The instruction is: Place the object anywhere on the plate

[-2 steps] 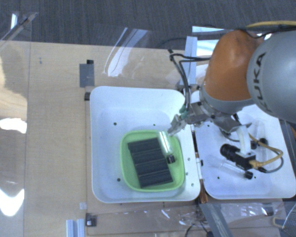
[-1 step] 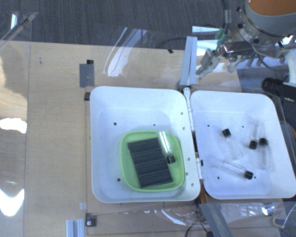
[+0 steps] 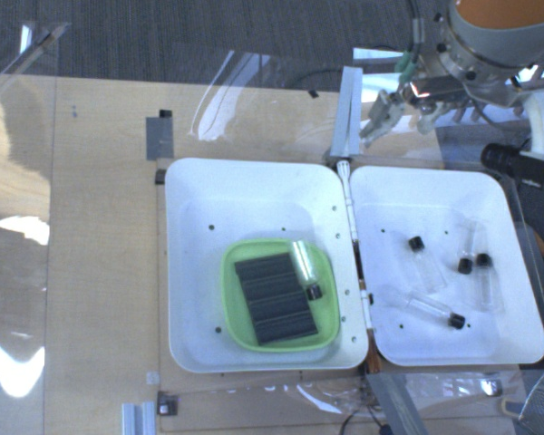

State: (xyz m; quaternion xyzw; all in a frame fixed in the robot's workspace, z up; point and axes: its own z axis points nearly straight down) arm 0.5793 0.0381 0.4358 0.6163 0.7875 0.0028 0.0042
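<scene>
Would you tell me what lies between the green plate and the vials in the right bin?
The camera view shows the bins' adjoining white walls between the green plate and vials.

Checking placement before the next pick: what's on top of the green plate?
On the green plate lie a dark ribbed block and, beside it, a clear vial with a black cap. The plate's middle is covered by the block.

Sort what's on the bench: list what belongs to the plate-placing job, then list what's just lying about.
Part of the job:
- green plate in the left bin
- clear vial lying on the plate's edge
- gripper, up beyond the bins
- three clear vials in the right bin, candidates to move

Lying about:
- dark ridged block on the plate
- metal bracket behind the bins
</scene>
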